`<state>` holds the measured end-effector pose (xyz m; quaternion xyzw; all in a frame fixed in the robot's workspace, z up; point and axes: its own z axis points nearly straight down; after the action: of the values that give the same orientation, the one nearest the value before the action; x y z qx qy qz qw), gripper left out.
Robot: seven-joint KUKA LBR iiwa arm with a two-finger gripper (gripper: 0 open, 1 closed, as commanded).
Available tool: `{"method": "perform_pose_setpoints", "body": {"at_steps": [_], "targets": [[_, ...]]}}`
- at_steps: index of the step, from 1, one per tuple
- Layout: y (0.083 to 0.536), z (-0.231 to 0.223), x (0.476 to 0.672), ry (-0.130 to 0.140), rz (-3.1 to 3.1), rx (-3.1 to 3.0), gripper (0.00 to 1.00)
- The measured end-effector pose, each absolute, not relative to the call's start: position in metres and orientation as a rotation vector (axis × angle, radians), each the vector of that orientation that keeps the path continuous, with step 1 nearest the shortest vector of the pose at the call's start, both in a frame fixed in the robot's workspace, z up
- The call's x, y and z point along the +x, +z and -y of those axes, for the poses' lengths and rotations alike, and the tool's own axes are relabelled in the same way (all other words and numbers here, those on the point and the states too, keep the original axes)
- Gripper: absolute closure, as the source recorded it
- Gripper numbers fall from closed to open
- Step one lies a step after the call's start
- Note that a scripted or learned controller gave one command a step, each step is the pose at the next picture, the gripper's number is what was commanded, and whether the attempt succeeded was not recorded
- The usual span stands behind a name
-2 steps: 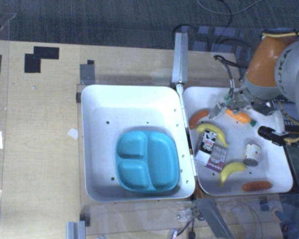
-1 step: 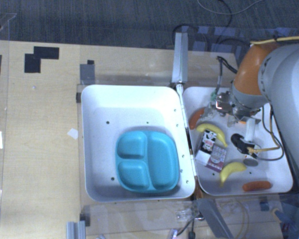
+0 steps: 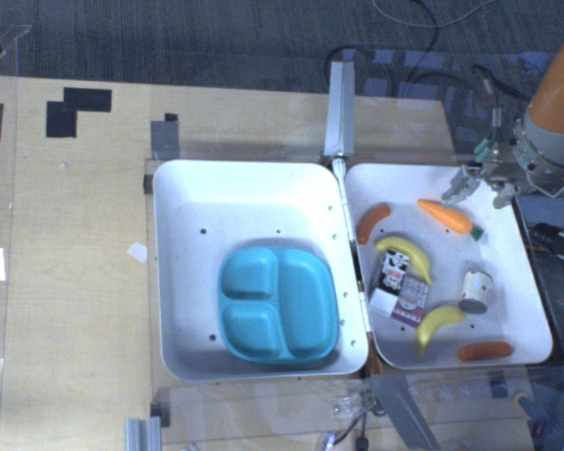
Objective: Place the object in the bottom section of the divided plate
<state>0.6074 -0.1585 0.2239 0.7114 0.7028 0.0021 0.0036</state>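
Since the divided plate (image 3: 278, 303) lies bare in the left bin (image 3: 183, 252), I judge the task hardly begun: nothing is in its bottom section, the small compartment nearest me, and nothing is lifted.

I'll take that plate as my landmark. The bin it lies in rests on the counter (image 3: 75, 252). Right of the plate, across the rim where the bins meet, lies the right bin (image 3: 536, 332) with all the candidates. Nearest me there is a reddish sausage (image 3: 484, 350), then a yellow banana (image 3: 439, 322). Beside it a small printed carton (image 3: 400, 287) sits closest to the plate, and a small white can (image 3: 475, 290) stands farther right. Behind the carton is a second banana (image 3: 406, 255). Farther back, a red chilli-like piece (image 3: 372, 221) lies close to the dividing rim, and an orange carrot (image 3: 448, 217) lies right of it. The task doesn't say which object is meant, so I can't name it; all lie well apart from the plate.

Farthest from the plate, the arm (image 3: 556, 111) enters from the right, orange band high, wrist tilted down over the right bin's back corner. The claw (image 3: 477, 184) hangs just behind the carrot, fingers spread wide and holding nothing. Left to do: descend, grasp, carry across, release.
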Motion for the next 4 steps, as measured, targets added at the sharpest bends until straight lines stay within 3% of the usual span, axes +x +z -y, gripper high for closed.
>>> {"method": "perform_pose_setpoints", "body": {"at_steps": [1, 2, 3, 4], "targets": [[0.12, 0.165, 0.609, 0.003, -2.264, 2.174, 0.0], [0.178, 0.159, 0.565, 0.005, -2.347, 2.081, 0.0], [0.199, 0.206, 0.488, 0.004, -2.258, 2.177, 0.0], [0.21, 0.206, 0.49, 0.008, -2.257, 2.172, 1.0]]}}
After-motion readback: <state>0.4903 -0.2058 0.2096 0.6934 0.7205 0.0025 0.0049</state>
